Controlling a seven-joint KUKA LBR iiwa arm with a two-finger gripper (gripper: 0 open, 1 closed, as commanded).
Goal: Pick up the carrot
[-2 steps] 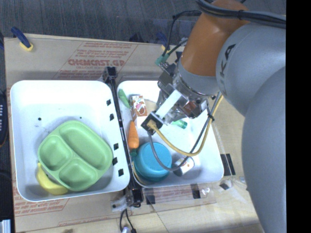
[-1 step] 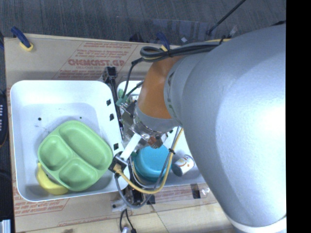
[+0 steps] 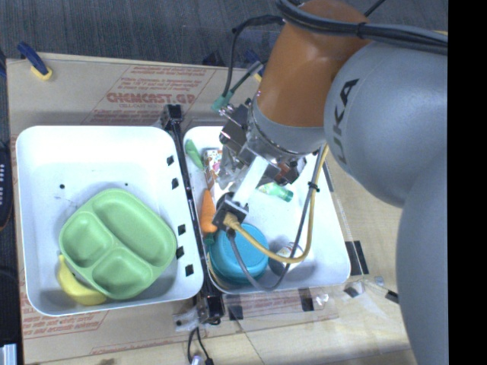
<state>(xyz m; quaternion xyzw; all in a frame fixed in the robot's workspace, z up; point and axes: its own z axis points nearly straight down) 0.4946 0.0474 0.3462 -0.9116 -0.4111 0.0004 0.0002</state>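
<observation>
Carrot (image 3: 207, 211) is lying along the left wall of the right bin (image 3: 335, 234), just beside a blue bowl (image 3: 237, 261). I'm judging it light, stiff, smooth and tapered, so I'm favouring a grasp across its thicker middle. Gripper (image 3: 232, 162) is hovering near it; I cannot tell its state. A glossy green divided plate (image 3: 118, 242) is sitting in the left bin (image 3: 46, 150).

You're looking at a smooth, rounded grey arm (image 3: 396, 143) with black KUKA lettering (image 3: 344, 120) on its casing. A glossy orange band (image 3: 312, 59) wraps it above the wrist, and black cables (image 3: 335, 23) loop over that band's top.
</observation>
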